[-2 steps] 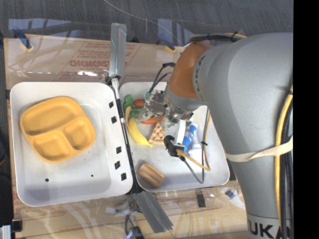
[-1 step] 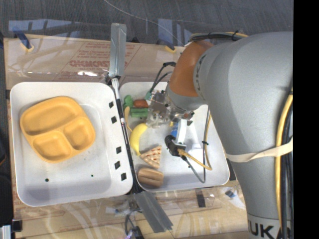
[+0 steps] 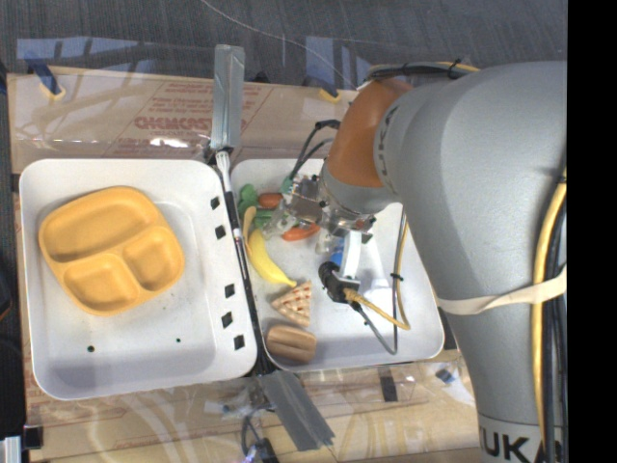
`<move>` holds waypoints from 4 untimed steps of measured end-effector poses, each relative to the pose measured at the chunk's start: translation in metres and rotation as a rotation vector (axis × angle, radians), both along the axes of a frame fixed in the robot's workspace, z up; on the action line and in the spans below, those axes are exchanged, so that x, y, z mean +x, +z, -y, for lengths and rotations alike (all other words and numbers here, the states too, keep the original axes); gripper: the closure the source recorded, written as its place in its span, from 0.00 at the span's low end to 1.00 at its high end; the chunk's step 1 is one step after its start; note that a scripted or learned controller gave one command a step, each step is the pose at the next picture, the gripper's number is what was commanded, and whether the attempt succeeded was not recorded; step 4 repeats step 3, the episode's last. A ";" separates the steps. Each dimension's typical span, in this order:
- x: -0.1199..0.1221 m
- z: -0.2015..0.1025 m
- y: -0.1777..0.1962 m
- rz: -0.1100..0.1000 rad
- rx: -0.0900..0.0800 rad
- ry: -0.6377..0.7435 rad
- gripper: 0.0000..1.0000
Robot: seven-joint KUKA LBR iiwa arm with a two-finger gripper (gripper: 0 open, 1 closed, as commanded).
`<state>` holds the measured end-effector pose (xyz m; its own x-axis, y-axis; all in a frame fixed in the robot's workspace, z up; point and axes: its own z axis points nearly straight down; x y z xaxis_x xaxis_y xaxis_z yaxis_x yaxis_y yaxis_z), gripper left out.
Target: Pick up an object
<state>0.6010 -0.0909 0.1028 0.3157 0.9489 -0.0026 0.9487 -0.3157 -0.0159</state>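
Here the gripper hangs low in the right bin, just above the red and green toy food by the divider; whether it is released or clenched cannot be told. Below it lie a banana, pizza slice and bread roll.

The two bins, left and right, are white. In the left one lies a mustard-yellow compartment tray. The right one carries a yellow banana, a tan pizza slice dotted with red, a brown bread roll, a green vegetable and red-orange pieces. The arm is grey with an orange band. The worktop is brown cardboard with faded red print.
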 end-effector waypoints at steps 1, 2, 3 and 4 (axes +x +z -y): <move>0.042 0.009 -0.015 0.008 0.000 0.004 0.00; 0.041 0.007 -0.010 -0.004 0.002 0.011 1.00; 0.058 -0.023 0.091 0.019 -0.001 -0.040 1.00; 0.058 -0.023 0.091 0.019 -0.001 -0.040 1.00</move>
